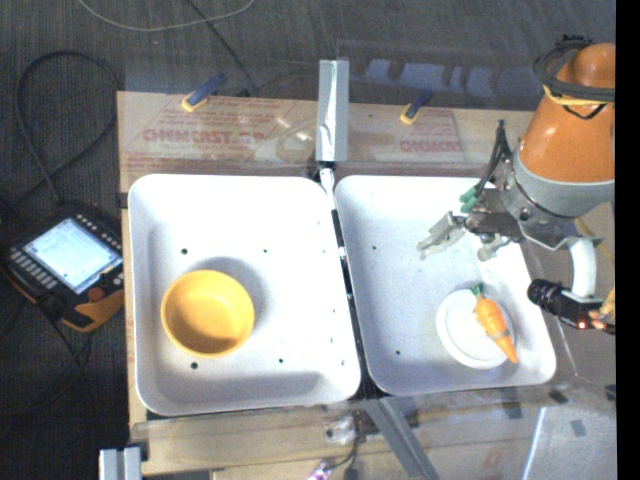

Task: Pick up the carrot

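Note:
The carrot (494, 326) is small and orange with a green top. It lies on a round white plate (462, 340) in the near right corner of the right bin (400, 298). My gripper (462, 242) hangs over the right bin's upper right part, up and to the left of the carrot and apart from it. Its two grey fingers (438, 238) are spread open with nothing between them.
A yellow bowl (208, 312) sits in the left bin (240, 218). A pendant with a lit screen (66, 256) lies on the floor to the left of the bench. Cables run across the floor behind the bench.

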Controlling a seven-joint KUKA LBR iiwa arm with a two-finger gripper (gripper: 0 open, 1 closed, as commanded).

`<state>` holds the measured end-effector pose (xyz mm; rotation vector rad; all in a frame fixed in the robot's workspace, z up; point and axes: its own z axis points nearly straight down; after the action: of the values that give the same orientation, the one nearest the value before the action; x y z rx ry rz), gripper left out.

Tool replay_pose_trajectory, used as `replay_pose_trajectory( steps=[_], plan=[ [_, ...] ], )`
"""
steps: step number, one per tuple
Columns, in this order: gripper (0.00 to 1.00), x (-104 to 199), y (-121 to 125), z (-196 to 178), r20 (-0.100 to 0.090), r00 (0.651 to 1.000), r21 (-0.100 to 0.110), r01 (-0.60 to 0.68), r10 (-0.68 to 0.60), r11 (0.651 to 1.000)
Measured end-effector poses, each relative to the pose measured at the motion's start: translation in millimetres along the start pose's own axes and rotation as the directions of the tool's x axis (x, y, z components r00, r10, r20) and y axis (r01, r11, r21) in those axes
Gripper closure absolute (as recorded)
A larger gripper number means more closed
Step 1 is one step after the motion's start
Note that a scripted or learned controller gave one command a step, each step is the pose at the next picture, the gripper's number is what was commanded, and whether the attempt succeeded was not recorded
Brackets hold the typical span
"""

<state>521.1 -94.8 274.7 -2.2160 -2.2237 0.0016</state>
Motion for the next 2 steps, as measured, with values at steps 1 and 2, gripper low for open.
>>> replay_pose_trajectory(
  steps=[1,2],
  plan=[
    [0.0,-54.5,-36.8,40.7,0.001,0.987,-0.002,0.159,-0.159,0.987],
    [0.0,-120.2,-36.3,176.5,-0.003,0.989,-0.002,0.148,-0.148,0.989]
  ],
)
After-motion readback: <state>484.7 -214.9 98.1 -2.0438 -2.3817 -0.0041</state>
